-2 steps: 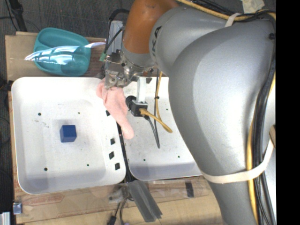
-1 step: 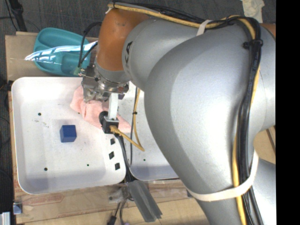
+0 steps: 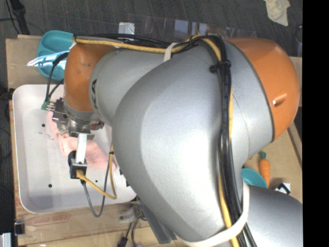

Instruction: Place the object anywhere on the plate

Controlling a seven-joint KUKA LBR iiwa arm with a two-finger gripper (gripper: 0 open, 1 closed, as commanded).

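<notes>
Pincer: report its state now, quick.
Pincer: cannot be told whether open or closed; it hangs low over the white bin, mostly hidden by the arm.

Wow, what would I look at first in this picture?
The giant grey robot arm grabs your eye first. It covers the middle and right of the view, and an orange band sits above its wrist. The wrist hangs over a pink plate in the left white bin. A little carrot peeks out by the arm at the lower right.
</notes>
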